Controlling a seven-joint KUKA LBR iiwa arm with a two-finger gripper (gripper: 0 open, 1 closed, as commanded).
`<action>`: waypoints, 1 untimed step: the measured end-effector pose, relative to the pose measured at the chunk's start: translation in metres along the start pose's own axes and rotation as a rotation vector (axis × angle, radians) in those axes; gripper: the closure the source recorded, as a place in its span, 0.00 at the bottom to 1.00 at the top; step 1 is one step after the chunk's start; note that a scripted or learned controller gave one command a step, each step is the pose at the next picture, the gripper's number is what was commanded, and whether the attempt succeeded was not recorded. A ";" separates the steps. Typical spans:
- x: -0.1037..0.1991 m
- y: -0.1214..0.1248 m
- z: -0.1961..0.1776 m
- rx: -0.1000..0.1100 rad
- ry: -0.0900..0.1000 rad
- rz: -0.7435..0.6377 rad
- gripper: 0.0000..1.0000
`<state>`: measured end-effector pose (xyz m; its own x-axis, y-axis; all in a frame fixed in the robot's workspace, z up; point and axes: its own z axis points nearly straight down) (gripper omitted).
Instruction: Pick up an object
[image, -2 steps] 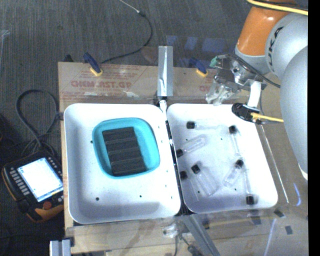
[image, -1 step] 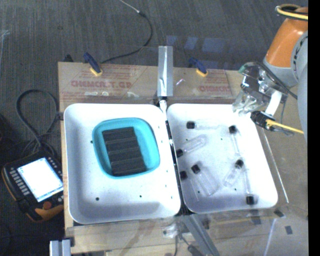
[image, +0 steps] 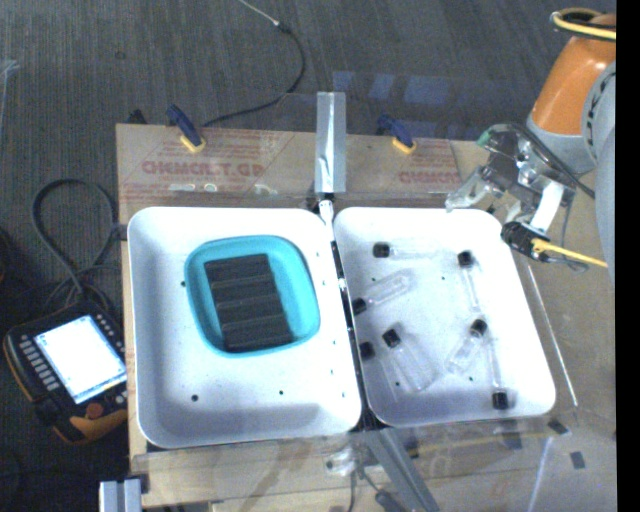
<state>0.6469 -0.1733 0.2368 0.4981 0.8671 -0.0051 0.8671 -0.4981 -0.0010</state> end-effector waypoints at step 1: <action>0.011 -0.052 0.144 0.000 0.005 -0.122 0.00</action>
<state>0.6066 -0.1380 0.0931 0.3889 0.9213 0.0001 0.9213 -0.3889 -0.0017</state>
